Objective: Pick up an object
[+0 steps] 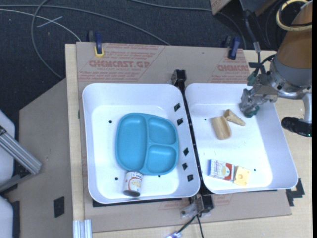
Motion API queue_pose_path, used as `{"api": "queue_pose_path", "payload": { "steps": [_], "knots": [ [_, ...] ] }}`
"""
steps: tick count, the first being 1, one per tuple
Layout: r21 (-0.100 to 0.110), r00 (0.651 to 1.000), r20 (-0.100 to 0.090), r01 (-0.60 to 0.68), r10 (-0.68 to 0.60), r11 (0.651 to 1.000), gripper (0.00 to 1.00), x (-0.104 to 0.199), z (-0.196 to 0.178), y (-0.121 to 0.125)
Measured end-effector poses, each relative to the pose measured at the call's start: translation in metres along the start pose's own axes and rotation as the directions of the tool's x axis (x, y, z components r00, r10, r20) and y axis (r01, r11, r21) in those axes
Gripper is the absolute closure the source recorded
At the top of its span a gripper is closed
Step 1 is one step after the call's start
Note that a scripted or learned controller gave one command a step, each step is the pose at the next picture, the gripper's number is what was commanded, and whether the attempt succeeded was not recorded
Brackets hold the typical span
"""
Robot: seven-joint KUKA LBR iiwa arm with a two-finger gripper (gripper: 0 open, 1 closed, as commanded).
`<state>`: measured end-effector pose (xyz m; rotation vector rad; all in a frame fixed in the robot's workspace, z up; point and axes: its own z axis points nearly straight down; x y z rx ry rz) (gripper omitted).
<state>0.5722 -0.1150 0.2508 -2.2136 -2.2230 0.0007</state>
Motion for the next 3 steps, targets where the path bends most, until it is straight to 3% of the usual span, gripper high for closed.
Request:
{"api": "queue_pose_path", "payload": {
  "steps": [1,3],
  "knots": [
    [0.000,1.000,0.000,0.000,0.000,1.000,1.00,0.050,0.014,-0.010],
    [-0.001,1.000,0.000,0.002,-0.002,1.000,1.00,0.152,-0.001,-0.037]
  ]
}}
